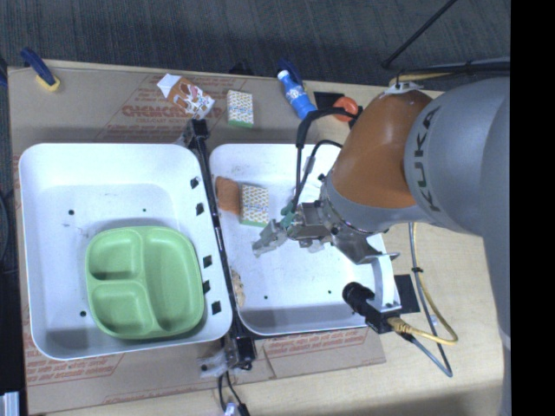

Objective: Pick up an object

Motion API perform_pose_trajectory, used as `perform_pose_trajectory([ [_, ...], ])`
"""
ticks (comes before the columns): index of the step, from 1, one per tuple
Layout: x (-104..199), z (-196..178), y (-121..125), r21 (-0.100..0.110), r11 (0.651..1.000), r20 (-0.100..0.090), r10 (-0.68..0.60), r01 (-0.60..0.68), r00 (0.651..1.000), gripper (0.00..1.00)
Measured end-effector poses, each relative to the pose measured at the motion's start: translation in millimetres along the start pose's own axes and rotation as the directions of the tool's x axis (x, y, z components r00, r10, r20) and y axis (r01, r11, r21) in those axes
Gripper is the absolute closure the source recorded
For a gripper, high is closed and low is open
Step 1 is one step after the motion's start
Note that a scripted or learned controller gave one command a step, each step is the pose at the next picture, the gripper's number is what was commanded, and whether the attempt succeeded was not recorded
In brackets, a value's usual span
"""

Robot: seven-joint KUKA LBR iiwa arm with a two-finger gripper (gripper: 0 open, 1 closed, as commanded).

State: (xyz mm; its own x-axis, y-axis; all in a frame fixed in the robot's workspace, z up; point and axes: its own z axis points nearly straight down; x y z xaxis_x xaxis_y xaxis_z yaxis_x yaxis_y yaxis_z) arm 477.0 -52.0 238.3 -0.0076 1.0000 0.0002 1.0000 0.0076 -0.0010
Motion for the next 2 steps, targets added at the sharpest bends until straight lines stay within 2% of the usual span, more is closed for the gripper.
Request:
perform_pose_trajectory([
  [2, -0.1, 0.0, 0.0, 0.000, 1.000, 0.000, 0.000, 0.000, 1.000, 0.00],
])
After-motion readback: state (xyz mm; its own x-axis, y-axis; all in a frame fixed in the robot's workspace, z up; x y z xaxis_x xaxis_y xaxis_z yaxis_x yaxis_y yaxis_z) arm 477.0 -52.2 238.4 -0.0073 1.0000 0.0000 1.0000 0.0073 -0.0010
